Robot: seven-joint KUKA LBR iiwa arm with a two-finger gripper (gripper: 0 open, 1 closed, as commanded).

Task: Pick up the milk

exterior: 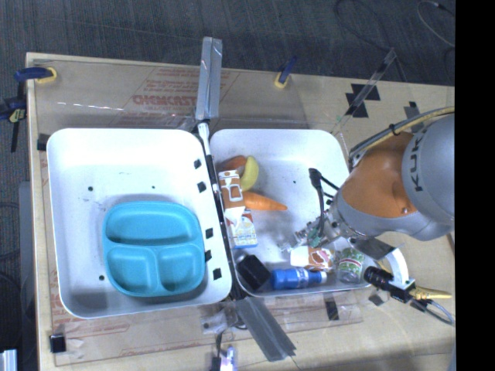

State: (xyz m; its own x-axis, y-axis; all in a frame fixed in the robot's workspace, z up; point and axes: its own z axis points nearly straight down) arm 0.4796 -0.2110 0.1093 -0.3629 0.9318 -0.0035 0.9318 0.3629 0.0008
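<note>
nothing is lifted yet: your milk carton [240,229] lies by the right bin's [278,141] left wall, apart from the gripper [317,238], whose grip state i cannot tell.

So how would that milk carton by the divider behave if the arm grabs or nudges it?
The milk carton lies flat against the divider, so it probably won't roll or tip. Its boxy shape suggests it would slide when nudged. It looks like a small carton, likely light, and might dent under a hard squeeze.
</note>
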